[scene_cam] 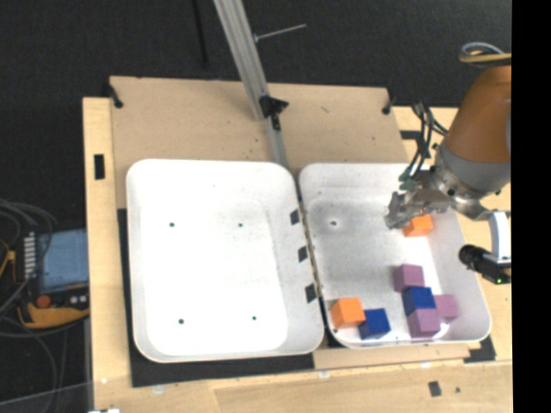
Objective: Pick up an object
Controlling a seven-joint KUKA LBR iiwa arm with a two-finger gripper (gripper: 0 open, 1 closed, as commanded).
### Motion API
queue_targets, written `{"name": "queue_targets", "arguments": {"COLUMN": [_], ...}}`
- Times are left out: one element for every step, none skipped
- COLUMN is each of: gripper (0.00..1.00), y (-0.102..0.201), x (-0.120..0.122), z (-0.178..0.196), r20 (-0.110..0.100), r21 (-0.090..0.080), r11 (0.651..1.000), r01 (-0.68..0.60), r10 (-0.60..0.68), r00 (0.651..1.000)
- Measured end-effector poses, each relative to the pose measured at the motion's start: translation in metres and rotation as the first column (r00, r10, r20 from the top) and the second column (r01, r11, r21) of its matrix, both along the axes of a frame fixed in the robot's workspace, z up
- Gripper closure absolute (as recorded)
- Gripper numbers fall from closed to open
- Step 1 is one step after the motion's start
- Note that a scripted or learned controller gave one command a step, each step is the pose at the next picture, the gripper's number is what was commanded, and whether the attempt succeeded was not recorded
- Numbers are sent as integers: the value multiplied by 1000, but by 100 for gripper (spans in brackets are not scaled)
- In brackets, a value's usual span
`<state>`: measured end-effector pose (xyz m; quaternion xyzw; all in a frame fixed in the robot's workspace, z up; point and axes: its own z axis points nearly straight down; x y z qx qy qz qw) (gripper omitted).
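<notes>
My gripper [410, 211] hangs over the upper right part of the right bin [344, 188]. A small orange block [420, 225] lies right at its tip, partly hidden by it. I cannot tell from this slant whether the block rests on the bin floor or is gripped. Along the bin's near edge lie another orange block [348, 311] and a blue block [374, 323]. To their right sits a cluster: a purple block [408, 276], a blue block [418, 299], a purple block [424, 321] and a smaller purple one [446, 306].
The left bin [215, 256] lies beside the right one, with a row of black clips [303, 252] along the divide. A slanted metal rail [245, 54] rises behind the bins. A black fitting [482, 261] sticks in at the right bin's right rim.
</notes>
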<state>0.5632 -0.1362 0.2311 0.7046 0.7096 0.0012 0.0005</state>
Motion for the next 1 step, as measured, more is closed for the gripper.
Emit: {"name": "queue_targets", "arguments": {"gripper": [100], "y": [41], "x": [-9], "z": [5], "r20": [-2], "r21": [0], "r11": [1000], "r01": [4], "r10": [-4], "r00": [1000]}}
